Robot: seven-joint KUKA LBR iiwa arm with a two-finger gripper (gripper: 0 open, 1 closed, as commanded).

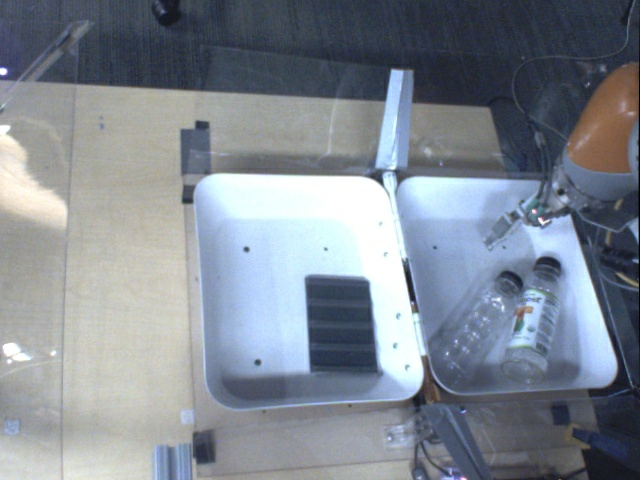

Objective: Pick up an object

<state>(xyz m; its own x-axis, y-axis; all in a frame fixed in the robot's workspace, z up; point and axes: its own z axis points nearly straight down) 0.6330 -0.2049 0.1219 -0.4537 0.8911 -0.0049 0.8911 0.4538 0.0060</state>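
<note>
Two clear plastic bottles with dark caps lie side by side in the right bin [440, 218]. The bare bottle [475, 323] slants toward the bin's front left. The bottle with a white, green and orange label [530, 323] lies just right of it. A black ridged block [340, 323] rests flat in the left bin [250, 218], near its front. My gripper [505, 228] hangs over the back of the right bin, behind the bottle caps and apart from them. Nothing shows in its grasp. The orange band of the arm [605, 128] is at the right edge.
A metal post [395, 118] stands behind the seam between the two bins. Cables run along the bench's right side [610, 258]. Clamps and brackets sit by the bins' front edge [440, 438]. The wooden bench [100, 268] spreads to the left.
</note>
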